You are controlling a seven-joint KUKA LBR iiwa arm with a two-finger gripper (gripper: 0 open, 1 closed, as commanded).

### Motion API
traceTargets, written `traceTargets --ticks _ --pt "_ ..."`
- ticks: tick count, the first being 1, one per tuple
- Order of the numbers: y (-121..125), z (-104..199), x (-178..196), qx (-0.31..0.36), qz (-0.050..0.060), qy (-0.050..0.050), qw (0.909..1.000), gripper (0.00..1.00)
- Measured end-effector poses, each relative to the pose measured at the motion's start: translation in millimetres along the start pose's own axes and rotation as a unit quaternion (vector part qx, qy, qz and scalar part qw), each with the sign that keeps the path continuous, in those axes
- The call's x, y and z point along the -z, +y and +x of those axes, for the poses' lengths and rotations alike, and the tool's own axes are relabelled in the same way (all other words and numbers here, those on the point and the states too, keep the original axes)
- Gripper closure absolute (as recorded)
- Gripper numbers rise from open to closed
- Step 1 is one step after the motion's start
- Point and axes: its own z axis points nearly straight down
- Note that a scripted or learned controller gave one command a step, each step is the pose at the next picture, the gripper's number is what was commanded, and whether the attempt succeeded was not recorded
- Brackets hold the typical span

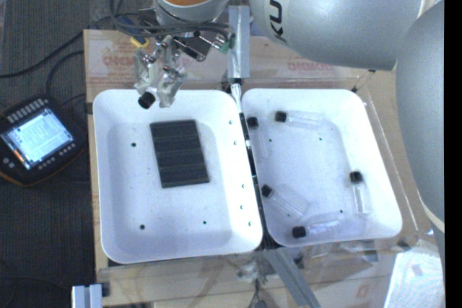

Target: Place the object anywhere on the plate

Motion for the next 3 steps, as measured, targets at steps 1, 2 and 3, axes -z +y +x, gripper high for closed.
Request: traceTargets --ticks 1,2,3 --pt "-11.8 2.3 24.7 0.242 -0.001 -0.001 0.9703 1.0" --pt "7.9 11.2 101.6 0.334 -0.001 -0.001 0.9425 1.0" --pt "37.2 24.3 117.1 0.437 -0.002 0.0 0.8994 1.0"
